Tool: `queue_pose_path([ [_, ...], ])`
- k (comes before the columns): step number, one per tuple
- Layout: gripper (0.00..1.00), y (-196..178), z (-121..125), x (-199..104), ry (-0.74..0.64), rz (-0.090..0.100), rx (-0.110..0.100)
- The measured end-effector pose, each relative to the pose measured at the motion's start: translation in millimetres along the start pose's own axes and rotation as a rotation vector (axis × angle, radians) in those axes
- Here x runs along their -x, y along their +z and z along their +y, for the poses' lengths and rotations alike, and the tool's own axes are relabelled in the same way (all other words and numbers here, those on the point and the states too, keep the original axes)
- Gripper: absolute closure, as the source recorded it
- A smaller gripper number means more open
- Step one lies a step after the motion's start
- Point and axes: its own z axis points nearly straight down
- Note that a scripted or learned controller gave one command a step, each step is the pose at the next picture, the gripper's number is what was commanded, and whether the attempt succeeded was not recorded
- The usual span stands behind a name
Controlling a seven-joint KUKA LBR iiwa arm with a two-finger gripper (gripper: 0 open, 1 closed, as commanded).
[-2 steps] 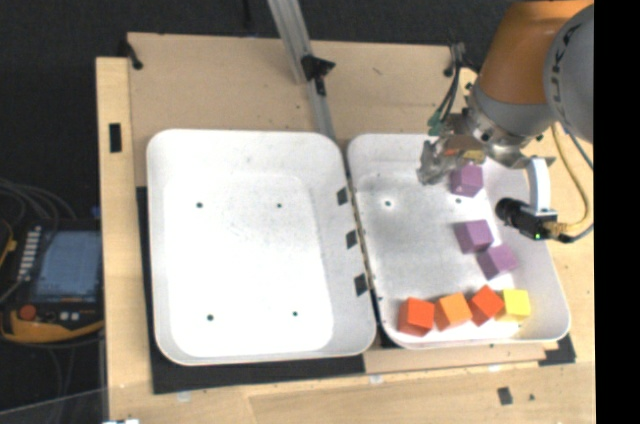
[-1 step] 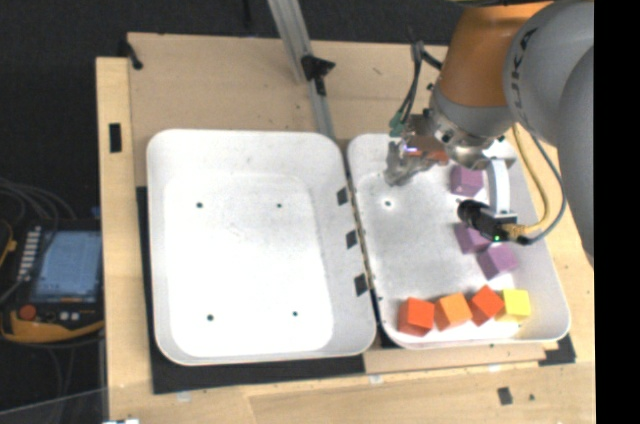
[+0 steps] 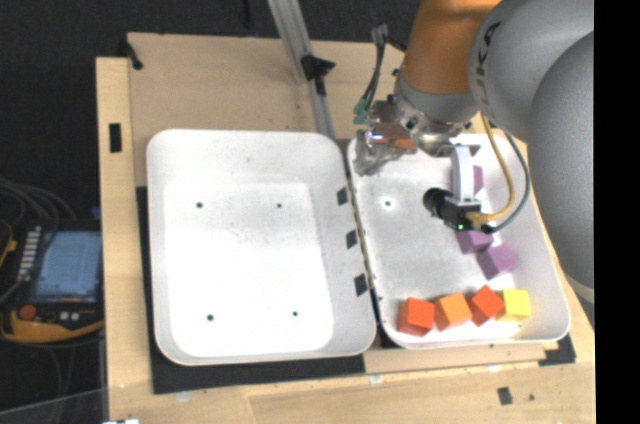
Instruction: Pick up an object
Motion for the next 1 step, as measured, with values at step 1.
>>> queue_pose_path([
  [1,1.00,7.0,8.8,-55.1,0.000,-0.001,-0.002],
])
